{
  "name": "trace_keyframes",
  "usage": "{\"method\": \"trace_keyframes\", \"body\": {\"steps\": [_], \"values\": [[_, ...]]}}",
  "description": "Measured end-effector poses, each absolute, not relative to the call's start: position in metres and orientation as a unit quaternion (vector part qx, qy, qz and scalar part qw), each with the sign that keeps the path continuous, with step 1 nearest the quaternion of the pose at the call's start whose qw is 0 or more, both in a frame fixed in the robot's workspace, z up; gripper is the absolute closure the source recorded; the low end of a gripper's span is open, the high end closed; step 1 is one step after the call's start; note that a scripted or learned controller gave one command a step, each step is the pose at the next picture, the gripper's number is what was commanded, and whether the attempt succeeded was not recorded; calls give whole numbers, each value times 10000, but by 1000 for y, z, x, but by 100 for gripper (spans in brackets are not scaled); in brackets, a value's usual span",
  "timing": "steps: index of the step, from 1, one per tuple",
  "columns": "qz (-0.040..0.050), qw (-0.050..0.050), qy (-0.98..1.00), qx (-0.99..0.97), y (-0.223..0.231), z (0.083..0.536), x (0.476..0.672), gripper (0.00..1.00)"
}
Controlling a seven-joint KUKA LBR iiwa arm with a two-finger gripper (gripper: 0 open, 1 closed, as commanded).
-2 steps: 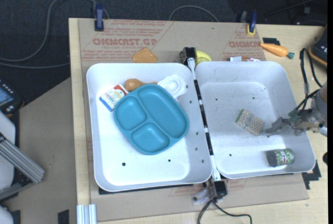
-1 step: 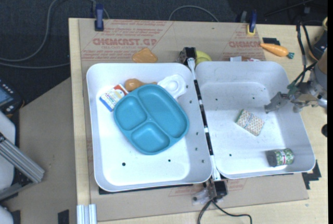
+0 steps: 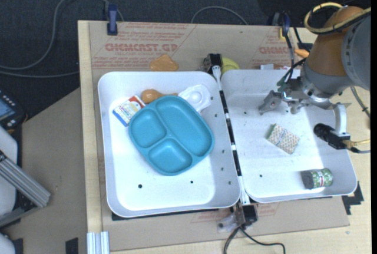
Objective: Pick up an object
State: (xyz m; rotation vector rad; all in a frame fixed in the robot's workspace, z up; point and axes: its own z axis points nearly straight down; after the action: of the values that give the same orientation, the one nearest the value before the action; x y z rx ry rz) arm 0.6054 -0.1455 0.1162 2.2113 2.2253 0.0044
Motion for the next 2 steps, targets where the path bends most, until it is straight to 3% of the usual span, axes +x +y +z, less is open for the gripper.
{"method": "trace_keyframes", "body": {"steps": [1,2], "values": [[-12,-14,7059,7083,-178,125,557,0],[-1,6,7073,7069,-177,135,560,100]]}}
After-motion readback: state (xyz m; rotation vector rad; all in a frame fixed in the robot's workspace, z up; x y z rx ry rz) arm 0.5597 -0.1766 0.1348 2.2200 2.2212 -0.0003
